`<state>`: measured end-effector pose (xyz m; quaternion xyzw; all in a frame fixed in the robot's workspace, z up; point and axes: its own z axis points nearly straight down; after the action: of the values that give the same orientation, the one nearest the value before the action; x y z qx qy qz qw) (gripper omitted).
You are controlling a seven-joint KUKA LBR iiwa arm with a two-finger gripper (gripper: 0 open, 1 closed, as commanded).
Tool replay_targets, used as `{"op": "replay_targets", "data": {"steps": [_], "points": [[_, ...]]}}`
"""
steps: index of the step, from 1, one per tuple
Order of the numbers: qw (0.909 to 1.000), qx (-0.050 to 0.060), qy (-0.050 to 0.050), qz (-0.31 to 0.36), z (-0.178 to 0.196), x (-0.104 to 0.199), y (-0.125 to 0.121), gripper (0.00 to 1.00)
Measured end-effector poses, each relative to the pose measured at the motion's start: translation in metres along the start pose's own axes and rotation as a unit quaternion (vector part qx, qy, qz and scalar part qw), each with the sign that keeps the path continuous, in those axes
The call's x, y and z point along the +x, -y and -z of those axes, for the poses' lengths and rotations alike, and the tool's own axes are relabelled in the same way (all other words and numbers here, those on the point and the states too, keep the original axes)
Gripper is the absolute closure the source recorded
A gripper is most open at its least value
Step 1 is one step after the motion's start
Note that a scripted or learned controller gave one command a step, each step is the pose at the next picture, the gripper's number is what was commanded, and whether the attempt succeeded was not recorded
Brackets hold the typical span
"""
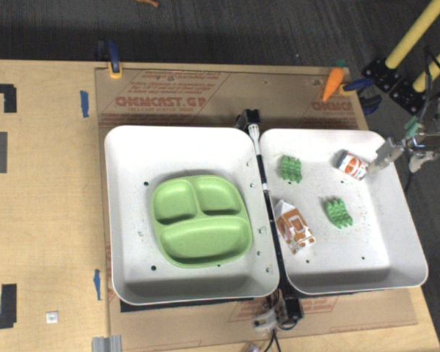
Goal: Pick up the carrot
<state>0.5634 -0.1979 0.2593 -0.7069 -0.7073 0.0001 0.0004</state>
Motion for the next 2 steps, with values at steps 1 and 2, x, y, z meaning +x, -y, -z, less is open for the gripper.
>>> {"op": "replay_targets", "data": {"steps": [1, 2], "points": [[0.9996, -0.001, 0.001, -0.028, -0.04, -0.022, -0.034, 0.0], [0.9529, 0.002, 0.0, -0.303, -0.131, 0.09, -0.038, 0.0]]}}
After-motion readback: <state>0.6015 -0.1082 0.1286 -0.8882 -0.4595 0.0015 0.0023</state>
